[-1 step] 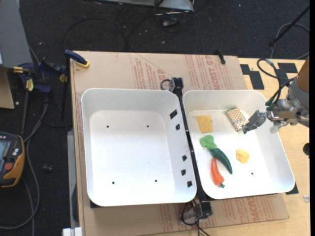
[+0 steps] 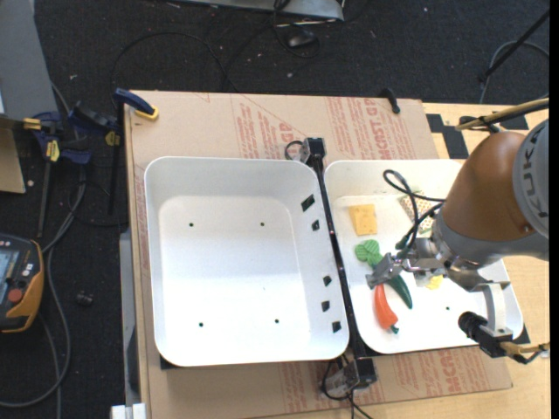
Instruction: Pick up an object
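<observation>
Gripper (image 2: 389, 271) fingertips blurred among green toys (image 2: 370, 252), carrot (image 2: 385, 306).

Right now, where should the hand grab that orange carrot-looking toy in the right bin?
Probably across the middle of the orange toy, coming straight down. It lies flat and long, roughly upright in the view, with bare bin floor to its right, so close across its narrow width.

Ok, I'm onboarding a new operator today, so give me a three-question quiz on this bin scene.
1. True or false: the yellow block lies in the right bin.
2. Which lies nearest the gripper? A) yellow block B) orange carrot-shaped toy C) the blue clamp
3. What color is the ridged piece beside the divider?

Key: 1 true; 2 B; 3 green.
</observation>
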{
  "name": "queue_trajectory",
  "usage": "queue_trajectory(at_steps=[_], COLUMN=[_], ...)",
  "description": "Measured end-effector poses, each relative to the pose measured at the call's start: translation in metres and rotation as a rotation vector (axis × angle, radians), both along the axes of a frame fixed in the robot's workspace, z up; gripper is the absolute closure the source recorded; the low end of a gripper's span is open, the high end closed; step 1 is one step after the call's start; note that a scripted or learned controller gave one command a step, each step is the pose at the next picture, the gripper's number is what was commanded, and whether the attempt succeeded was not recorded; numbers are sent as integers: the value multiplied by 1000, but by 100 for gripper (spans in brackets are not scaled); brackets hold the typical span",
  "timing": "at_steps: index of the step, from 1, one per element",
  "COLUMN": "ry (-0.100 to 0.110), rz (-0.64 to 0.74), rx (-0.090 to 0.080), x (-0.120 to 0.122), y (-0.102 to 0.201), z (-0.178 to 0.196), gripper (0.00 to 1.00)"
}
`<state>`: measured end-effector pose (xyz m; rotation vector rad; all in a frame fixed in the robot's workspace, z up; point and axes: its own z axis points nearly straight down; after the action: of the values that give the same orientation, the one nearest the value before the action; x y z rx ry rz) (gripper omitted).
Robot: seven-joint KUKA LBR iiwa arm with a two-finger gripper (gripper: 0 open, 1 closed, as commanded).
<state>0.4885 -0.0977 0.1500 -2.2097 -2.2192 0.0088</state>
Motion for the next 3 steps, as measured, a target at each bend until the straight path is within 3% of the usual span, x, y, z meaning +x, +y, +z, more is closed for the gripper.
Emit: queue_trajectory(at_steps=[1, 2, 3], ry=[-9, -10, -13], rz=[-4, -5, -2], rx=[-3, -2, -3], x=[89, 28, 79], y=[-32, -18, -3], z=[-60, -57, -44], gripper=[0, 0, 0])
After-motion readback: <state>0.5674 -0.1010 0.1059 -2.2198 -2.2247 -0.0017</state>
